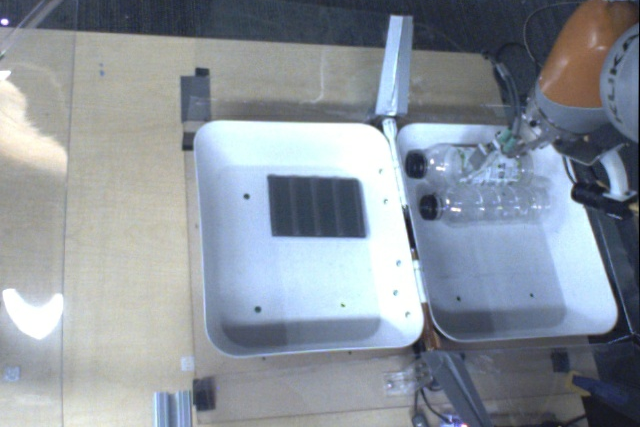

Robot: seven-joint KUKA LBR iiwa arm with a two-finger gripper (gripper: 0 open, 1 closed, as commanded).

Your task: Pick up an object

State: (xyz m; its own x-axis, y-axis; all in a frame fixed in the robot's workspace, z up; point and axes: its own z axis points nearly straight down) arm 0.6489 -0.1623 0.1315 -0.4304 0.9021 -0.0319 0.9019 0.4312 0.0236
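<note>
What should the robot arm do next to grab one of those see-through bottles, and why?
Probably lower the tool a little straight down onto the upper clear bottle. It sits right at that bottle's far end in the right bin, and I can't see a bottle held yet. A second clear bottle lies close beside, so a small, careful drop seems safer than a sideways move.
</note>
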